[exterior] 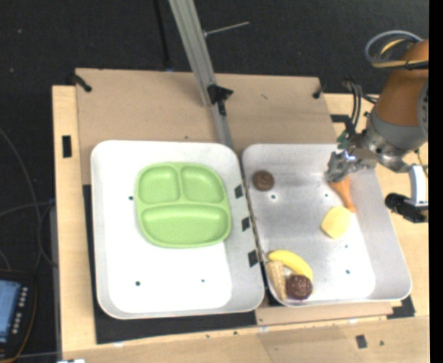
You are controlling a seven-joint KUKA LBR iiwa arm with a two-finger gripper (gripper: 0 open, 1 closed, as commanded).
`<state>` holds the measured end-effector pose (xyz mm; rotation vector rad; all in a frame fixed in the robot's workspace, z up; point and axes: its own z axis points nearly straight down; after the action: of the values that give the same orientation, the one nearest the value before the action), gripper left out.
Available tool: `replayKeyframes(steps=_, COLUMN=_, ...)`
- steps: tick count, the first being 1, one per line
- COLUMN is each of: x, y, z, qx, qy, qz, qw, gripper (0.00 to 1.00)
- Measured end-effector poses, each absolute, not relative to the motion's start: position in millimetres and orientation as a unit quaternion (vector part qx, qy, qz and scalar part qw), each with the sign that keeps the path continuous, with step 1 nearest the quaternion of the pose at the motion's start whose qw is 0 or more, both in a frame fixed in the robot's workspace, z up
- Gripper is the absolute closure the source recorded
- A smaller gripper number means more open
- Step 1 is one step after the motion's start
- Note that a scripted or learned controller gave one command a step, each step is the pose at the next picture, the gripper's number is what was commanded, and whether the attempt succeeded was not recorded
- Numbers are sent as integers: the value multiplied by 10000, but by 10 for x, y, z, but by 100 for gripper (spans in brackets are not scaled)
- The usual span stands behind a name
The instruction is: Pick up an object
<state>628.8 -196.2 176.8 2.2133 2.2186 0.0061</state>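
In the right bin [373,278], my gripper [340,168] hangs low near the back right corner, directly over the upper end of an orange carrot [346,194]; whether it touches the carrot is unclear. A yellow lemon-like piece [337,222] lies just in front of the carrot. A small brown round piece [263,180] sits near the bin's back left. A yellow banana [291,262], a dark maroon ball [298,286] and a tan piece [276,277] are bunched at the front left corner.
The left bin [116,278] holds a green divided plate [183,205]. A slanted metal pole [199,59] runs from the top down to the gap between the bins. The arm's grey and orange wrist [399,112] leans in from the right.
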Motion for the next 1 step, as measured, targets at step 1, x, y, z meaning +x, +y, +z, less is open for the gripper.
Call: replayKeyframes(steps=1, x=6286, y=-1911, z=2238, qx=7058, qy=7084, qz=16, qw=34, gripper=100)
